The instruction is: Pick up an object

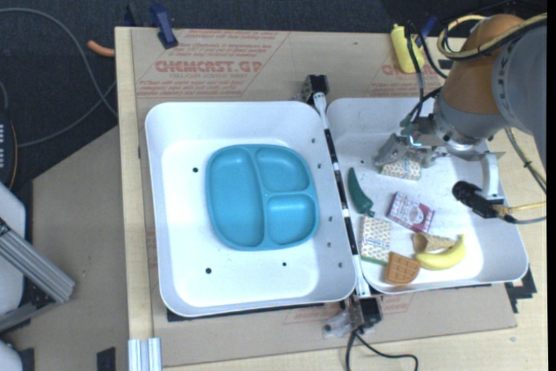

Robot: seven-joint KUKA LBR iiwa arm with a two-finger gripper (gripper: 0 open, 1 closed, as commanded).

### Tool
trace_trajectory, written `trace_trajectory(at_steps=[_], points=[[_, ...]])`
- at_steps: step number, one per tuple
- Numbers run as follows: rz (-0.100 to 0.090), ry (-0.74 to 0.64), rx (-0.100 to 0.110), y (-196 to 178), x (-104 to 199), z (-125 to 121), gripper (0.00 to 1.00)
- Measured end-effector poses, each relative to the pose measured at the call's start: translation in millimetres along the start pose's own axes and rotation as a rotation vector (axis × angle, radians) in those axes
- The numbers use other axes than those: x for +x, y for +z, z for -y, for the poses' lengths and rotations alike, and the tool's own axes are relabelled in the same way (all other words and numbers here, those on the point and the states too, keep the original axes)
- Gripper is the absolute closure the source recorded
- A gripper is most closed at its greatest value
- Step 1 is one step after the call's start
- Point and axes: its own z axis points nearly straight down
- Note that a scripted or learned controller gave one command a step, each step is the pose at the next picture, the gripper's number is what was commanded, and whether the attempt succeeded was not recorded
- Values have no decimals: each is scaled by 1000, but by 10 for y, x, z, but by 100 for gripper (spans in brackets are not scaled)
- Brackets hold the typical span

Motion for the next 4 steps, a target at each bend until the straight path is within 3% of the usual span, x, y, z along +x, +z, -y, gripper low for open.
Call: trace_trajectory(at_steps=[1, 2, 3, 4], points=[[1, 2, 0, 7, 122, 878, 0], [1, 3, 1, 4, -60, 1287, 0], [1, 3, -2, -93, -52, 1279, 100], [0, 3, -1, -92, -51, 1280, 0]])
